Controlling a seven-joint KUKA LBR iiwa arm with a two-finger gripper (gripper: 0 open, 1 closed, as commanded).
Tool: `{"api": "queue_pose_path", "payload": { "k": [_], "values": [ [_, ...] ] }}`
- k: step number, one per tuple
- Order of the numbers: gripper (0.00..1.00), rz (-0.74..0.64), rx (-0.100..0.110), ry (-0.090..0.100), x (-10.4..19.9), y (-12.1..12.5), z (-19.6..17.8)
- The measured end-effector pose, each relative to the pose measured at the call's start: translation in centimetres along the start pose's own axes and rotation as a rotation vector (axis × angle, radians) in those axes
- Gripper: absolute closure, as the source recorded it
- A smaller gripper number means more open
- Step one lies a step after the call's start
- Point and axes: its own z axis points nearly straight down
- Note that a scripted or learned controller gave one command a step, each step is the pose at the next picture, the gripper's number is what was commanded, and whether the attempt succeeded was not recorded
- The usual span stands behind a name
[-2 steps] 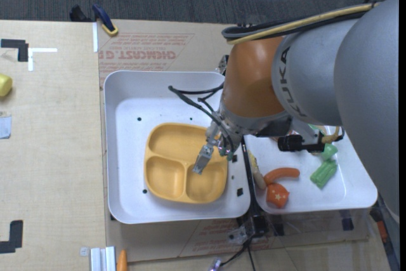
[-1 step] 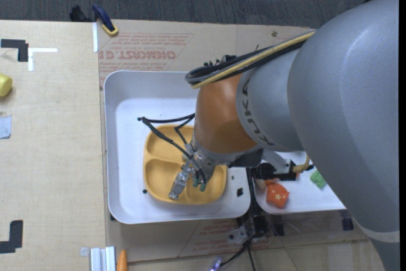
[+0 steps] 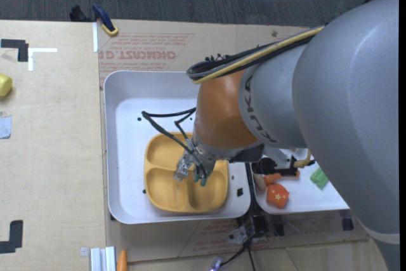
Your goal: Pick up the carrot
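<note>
The gripper hangs over the yellow divided tray at lower centre, fingers slightly apart and empty, while the carrot lies in the right bin, so it is misplaced.

Robotics lab: KUKA arm over white bins on cardboard-lined bench, clamp behind the bins.
</note>
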Motion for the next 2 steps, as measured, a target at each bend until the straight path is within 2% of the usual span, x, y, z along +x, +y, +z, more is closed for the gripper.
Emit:
{"api": "queue_pose_path", "payload": {
  "k": [1, 2],
  "values": [
    [1.00, 0.254, 0.018, 0.017, 1.5, 1.3, -5.3],
    [1.00, 0.361, 0.025, 0.021, 4.3, 3.4, 1.2]
  ]
}}
